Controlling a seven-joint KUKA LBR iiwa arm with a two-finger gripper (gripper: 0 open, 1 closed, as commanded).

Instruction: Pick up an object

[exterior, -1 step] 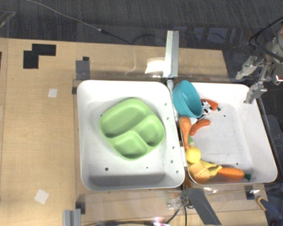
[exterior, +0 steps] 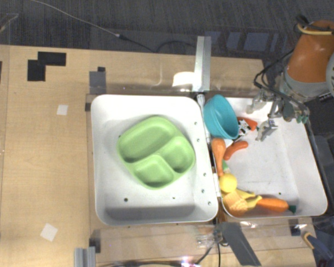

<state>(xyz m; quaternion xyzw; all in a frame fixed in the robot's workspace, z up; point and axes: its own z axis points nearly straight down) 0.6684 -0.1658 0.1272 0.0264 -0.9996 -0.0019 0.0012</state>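
The right bin [exterior: 278, 166] holds toy food. A blue bowl [exterior: 220, 117] lies tipped on its side against the bin's left wall. Below it lie an orange carrot [exterior: 217, 156], a red sausage-shaped piece [exterior: 236, 148], a yellow lemon [exterior: 227, 183], a yellow-orange piece [exterior: 240, 201] and a second carrot [exterior: 272, 204] with a green tip. A small red, white and black item [exterior: 246, 123] sits just right of the bowl. My gripper [exterior: 264, 117] hangs over the bin's upper right part, open, with nothing between its fingers, a little right of that small item.
The left bin [exterior: 108, 199] holds a green divided plate [exterior: 156, 151]. A metal post [exterior: 203, 65] stands at the back between the bins. The right half of the right bin's floor is bare white. Black cables run beside the arm's orange band [exterior: 312, 57].
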